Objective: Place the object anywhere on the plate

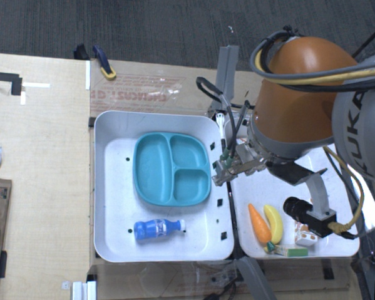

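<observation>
Not much done yet as far as I can see: the teal plate point(172, 169) has all three compartments bare, so the whole pick and place is left. The task doesn't say which object, but my guess is the blue bottle point(158, 229), just in front of the plate in the same left bin point(104, 192) and not touching it. It's lying on its side, long axis running roughly along the plate's near edge, white cap pointing to the plate's right. Off to the plate's right, in the other bin point(345, 245), a carrot point(259, 223) and a banana point(273, 223) lie side by side, both angled, carrot's tip towards the plate. The gripper point(226, 169) hangs just beside the plate's right edge, over the seam between the bins. I honestly can't tell if it's open, closed or carrying anything, it's all cables and shadow there.
</observation>
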`<state>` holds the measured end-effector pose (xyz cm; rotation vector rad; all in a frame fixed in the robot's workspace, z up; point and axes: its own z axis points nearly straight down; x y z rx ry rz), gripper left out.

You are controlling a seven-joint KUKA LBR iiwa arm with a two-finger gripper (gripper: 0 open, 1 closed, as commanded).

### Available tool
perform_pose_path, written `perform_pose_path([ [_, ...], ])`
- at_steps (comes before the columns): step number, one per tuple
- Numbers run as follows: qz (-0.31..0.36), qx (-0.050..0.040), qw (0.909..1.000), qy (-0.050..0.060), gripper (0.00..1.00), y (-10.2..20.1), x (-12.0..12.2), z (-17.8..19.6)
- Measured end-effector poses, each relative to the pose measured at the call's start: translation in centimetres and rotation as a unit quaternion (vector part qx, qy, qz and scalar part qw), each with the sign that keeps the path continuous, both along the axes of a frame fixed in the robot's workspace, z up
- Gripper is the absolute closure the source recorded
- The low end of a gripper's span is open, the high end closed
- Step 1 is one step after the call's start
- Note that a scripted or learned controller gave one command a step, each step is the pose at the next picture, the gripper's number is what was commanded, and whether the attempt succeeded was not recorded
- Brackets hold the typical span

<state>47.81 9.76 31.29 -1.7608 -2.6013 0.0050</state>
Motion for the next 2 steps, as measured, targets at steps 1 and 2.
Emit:
perform_pose_path([
  [1,0.038,0.0003,0.9993,0.001,1.0,2.5,-0.1,-8.1],
  [2,-0.011,0.0001,0.9999,0.001,1.0,-3.7,3.0,-9.9],
])
